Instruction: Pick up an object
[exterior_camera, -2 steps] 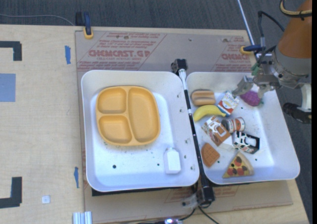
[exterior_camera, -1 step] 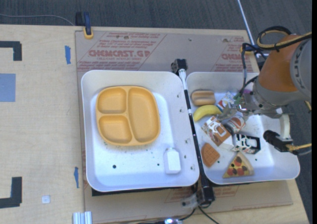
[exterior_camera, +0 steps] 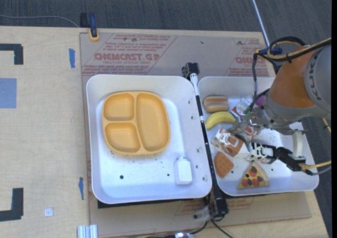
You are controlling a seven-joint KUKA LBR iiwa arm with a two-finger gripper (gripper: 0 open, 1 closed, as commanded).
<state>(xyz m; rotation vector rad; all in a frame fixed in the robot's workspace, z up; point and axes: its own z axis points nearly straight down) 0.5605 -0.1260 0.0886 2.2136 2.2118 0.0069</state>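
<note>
1. Where the gripper [exterior_camera: 249,128] hangs low over the middle of the right bin [exterior_camera: 310,183], several small toys lie crowded under and beside it; from this angle I cannot tell whether it has hold of any of them.
2. Nearest the gripper, just to its left, is one yellow banana [exterior_camera: 219,119], curved and lying flat near the bin's left wall.
3. Above the banana, toward the far left corner, sits one brown bread roll [exterior_camera: 216,103].
4. Below the gripper lies one white and orange carton [exterior_camera: 228,142], tilted, and under it one orange cracker [exterior_camera: 223,166].
5. One pizza slice [exterior_camera: 253,177] rests near the front wall, just right of the cracker.
6. One black and white item [exterior_camera: 260,151] lies between the carton and the pizza slice; its kind is too small to make out.
7. The grey arm [exterior_camera: 295,92], with its orange band, covers the right bin's far right part.
8. The left bin [exterior_camera: 97,147] holds two things: one yellow divided plate [exterior_camera: 136,122] with three compartments, and one small white block [exterior_camera: 183,170] near the front right corner, well apart from the plate.
9. Both bins stand side by side, touching, on a brown board [exterior_camera: 131,55].
</note>
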